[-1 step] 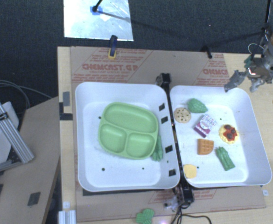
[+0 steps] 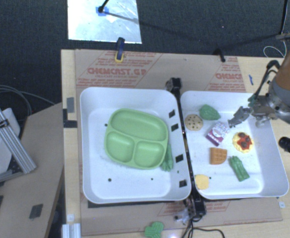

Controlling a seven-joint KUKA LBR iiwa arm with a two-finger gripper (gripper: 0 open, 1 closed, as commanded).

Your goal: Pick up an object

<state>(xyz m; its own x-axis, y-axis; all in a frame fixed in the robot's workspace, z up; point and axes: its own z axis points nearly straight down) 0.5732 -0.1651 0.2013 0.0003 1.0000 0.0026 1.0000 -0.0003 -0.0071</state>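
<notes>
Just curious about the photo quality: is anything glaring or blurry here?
Camera view: the shiny sheet at the top glares pale under the light; the white bins are bright but readable; the gripper and arm look soft, slightly smeared; the green tray and toy foods are fairly sharp.

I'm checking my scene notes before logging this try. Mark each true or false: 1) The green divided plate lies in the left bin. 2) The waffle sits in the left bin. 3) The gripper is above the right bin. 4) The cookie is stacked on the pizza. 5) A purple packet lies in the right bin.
1) The green divided plate lies in the left bin: true.
2) False: the waffle sits in the right bin.
3) The gripper is above the right bin: true.
4) False: the cookie and pizza lie apart.
5) The purple packet lies in the right bin: true.
</notes>
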